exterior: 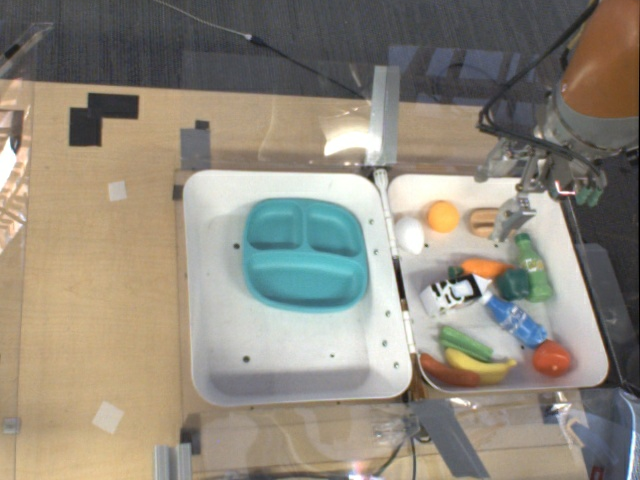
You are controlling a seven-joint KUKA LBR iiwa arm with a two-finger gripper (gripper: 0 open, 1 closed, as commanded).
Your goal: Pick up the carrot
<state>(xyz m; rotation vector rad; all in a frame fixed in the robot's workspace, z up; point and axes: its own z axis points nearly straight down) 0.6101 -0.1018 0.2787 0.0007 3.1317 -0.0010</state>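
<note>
The gripper (516, 218), its opening too unclear to judge, hovers over the right bin (590, 313); it should drop straight onto the carrot (485, 267) lying just below, between the green bottle (530, 263) and toy cow (455, 292).

One fixed camera looks down slantwise on both bins (290, 193) from above the bench (100, 298).

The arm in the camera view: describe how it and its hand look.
The arm carries a broad rounded orange band over a grey wrist section. Black cables loop beside it on the left. The hand is a small silvery metal assembly with thin pale fingers and dark fittings.
</note>
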